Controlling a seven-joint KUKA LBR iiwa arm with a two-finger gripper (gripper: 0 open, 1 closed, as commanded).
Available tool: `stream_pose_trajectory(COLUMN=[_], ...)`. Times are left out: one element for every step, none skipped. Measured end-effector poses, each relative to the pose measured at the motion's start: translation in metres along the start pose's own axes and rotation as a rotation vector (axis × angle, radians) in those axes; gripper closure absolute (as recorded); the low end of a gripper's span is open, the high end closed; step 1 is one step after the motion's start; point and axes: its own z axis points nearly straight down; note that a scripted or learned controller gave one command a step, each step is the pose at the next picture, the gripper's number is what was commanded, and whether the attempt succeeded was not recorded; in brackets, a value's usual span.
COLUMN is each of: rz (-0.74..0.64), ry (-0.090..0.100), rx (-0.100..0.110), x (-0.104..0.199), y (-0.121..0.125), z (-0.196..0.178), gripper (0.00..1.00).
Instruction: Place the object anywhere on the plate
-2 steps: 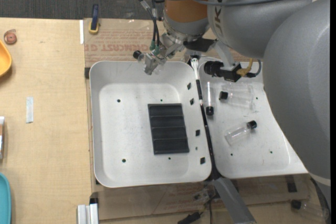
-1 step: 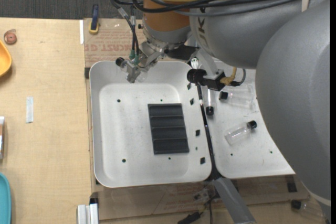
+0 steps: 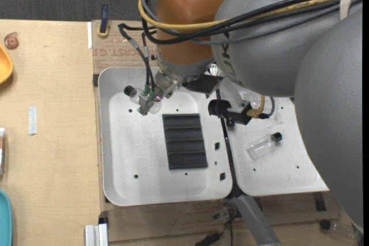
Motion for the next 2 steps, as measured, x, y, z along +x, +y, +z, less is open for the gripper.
stream_pose_trajectory(rz=[-0.065,-0.328], ry=[0.001,-0.002], rx=[0.002,-0.002], x=[0.028,0.015], y=[-0.026,-0.02], z=[0.035,-0.082], gripper=[1.0,1.0])
